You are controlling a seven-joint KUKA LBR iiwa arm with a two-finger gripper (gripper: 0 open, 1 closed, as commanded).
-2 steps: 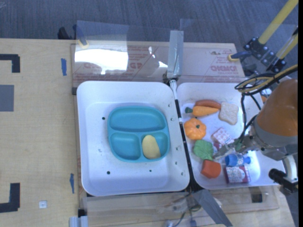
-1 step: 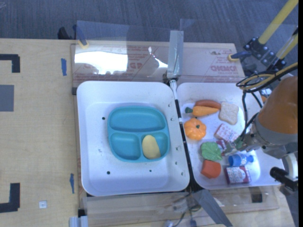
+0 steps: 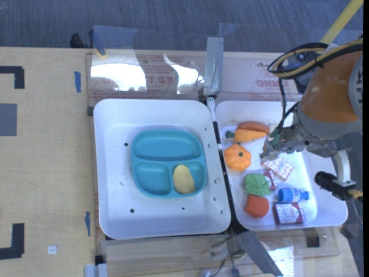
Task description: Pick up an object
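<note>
Nearest the camera: front rim of the left bin point(image 3: 167, 231), white, shallow, sitting on the bench point(image 3: 40, 154). Inside it a teal divided plate point(image 3: 167, 149), three compartments; a yellow lemon-like piece point(image 3: 184, 179) lies in the lower right compartment.

Right bin point(image 3: 331, 215) holds the clutter: orange toy pumpkin point(image 3: 237, 157) by the left wall, toy carrot point(image 3: 249, 135) above it, reddish sausage-shaped piece point(image 3: 253, 126) just behind the carrot. Lower down: green leafy toy point(image 3: 258, 184), red toy point(image 3: 258, 206) just below it, small blue bottle point(image 3: 292, 195), dark red can point(image 3: 289, 213) on its side, red-and-white packet point(image 3: 280, 169).

Arm enters from the right, orange band over the right bin. Gripper point(image 3: 272, 149) is low in the right bin, between carrot and packet, just right of the pumpkin. Jaws: cannot tell whether released or clenched, tips too small and blurred. Nothing visibly between them.
</note>
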